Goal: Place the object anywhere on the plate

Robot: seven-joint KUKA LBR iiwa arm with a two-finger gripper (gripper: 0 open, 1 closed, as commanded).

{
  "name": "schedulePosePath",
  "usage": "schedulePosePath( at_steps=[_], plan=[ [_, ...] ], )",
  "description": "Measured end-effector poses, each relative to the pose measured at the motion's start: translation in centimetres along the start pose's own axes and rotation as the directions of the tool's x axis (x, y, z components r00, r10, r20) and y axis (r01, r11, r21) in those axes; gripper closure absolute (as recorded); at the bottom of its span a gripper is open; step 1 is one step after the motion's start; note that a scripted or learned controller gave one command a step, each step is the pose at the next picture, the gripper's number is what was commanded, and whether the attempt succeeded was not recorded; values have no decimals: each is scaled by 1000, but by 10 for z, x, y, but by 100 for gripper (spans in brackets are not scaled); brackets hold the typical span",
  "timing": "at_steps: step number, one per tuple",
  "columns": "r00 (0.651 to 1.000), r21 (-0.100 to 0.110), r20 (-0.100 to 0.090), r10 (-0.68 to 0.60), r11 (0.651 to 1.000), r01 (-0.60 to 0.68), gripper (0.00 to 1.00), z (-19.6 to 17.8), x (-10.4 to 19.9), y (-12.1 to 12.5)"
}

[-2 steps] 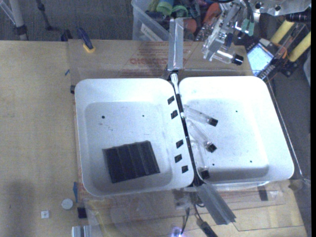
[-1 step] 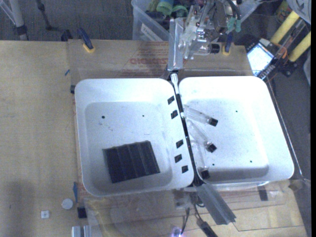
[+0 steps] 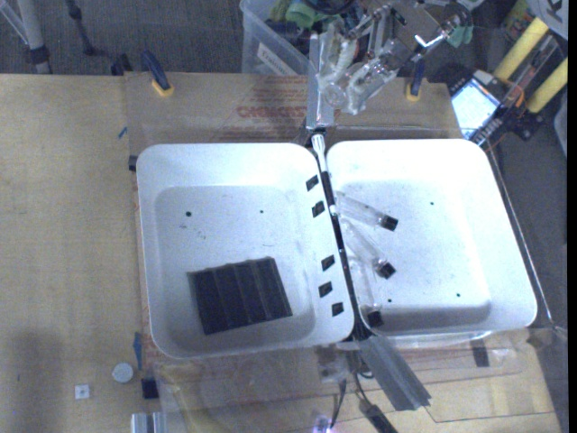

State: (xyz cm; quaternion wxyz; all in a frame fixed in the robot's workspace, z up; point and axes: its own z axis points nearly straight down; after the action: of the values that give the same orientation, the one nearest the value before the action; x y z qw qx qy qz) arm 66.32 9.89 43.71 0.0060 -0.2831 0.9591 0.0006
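Note:
A black ribbed plate (image 3: pixel 240 295) lies flat in the front part of the left bin (image 3: pixel 171 174). Three clear tubes with black caps lie in the right bin (image 3: pixel 469 197) near its left wall: one (image 3: pixel 367 213) toward the back, one (image 3: pixel 371 258) in the middle and one (image 3: pixel 370 312) at the front. My gripper (image 3: pixel 344 87) hangs high behind the bins, over the back end of the divider between them. It looks blurred and pale against the clutter, and I cannot make out anything in it.
A row of small black tabs (image 3: pixel 325 246) runs along the divider between the bins. Behind the bench stand a clear crate of mixed items (image 3: pixel 288 16) and yellow foam rolls (image 3: pixel 523 48). Blue clamps (image 3: pixel 159 78) sit at the bench's back edge.

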Motion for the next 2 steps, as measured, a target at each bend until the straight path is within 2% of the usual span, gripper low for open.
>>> schedulePosePath(
  at_steps=[2],
  plan=[
    [1000, 4, 25, 3, 1000, -3, 100, -25, -3, 1]
  ],
)
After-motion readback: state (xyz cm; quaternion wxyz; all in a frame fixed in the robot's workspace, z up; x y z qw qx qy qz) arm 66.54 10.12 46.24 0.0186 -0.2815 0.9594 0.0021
